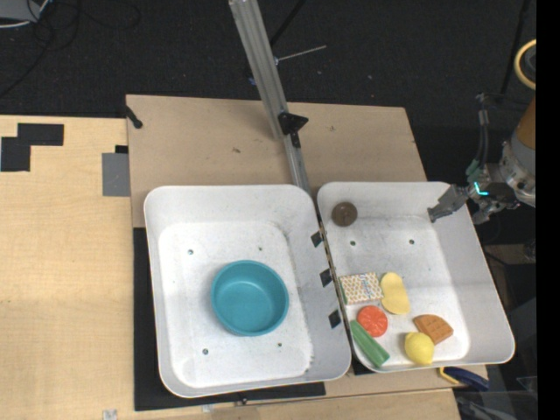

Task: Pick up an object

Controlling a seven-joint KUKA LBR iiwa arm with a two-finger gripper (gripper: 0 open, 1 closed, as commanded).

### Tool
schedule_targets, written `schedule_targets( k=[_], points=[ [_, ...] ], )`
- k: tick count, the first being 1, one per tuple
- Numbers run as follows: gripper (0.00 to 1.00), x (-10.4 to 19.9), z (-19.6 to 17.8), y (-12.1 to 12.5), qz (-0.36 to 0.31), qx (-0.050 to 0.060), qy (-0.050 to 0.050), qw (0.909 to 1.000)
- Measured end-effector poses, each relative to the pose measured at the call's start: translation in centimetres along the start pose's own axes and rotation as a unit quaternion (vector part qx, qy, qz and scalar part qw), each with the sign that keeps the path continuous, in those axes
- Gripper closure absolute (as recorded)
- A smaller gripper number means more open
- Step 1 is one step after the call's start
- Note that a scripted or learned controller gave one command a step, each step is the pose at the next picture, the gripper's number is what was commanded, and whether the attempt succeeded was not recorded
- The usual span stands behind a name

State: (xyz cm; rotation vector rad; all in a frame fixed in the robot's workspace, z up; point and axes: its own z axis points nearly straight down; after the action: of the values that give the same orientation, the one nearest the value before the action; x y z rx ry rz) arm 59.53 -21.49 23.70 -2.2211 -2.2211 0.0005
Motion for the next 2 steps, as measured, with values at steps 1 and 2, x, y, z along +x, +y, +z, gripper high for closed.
schedule_targets(
  k=[1, 2],
  points=[
    [0.00, 0.0, 0.0, 0.0, 0.000, 0.000, 0.000, 1.0000],
    [0.00, 0.6, 4.4, 0.3, -0.001, 0.002, 0.000, 1.0000]
  ],
)
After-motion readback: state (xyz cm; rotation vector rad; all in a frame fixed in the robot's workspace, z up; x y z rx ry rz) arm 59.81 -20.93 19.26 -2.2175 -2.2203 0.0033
